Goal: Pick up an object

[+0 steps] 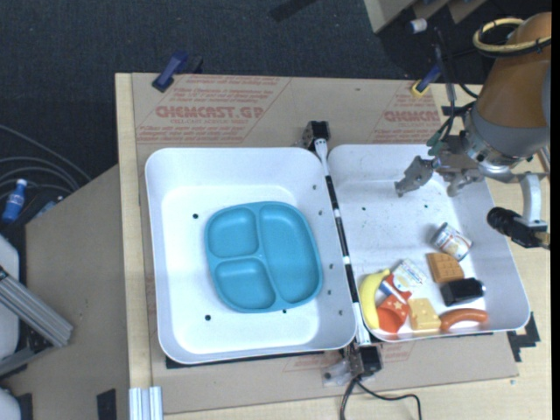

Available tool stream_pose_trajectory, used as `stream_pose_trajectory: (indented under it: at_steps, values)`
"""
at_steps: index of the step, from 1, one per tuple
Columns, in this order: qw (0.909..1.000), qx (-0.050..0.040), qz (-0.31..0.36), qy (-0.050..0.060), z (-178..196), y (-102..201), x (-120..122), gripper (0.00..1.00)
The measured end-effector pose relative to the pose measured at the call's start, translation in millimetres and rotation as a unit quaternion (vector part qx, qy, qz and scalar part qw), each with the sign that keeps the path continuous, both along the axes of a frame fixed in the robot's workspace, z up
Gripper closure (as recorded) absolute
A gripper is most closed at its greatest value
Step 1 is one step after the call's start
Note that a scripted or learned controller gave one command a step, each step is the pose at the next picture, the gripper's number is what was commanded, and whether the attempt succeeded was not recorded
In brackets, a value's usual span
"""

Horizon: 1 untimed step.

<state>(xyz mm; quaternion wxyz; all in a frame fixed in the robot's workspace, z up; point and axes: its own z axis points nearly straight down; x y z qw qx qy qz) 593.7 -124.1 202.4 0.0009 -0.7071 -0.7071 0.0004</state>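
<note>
Tray [262,256] in left bin [166,234]

Blue divided plate [262,255]: smooth glossy plastic. White bins [175,234]: matt plastic. Bench [219,103]: brown printed cardboard.

Two white bins [175,234], one blue plate [262,256]

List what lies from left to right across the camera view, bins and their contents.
Left bin → blue divided plate → right bin → banana → gripper → black block
</note>
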Motion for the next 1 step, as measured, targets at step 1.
stream_pose_trajectory:
  at_steps: [1]
  values:
    - [1.0,0.0001,-0.001,0.002,-112.2,-43.5,-10.8,0.0]
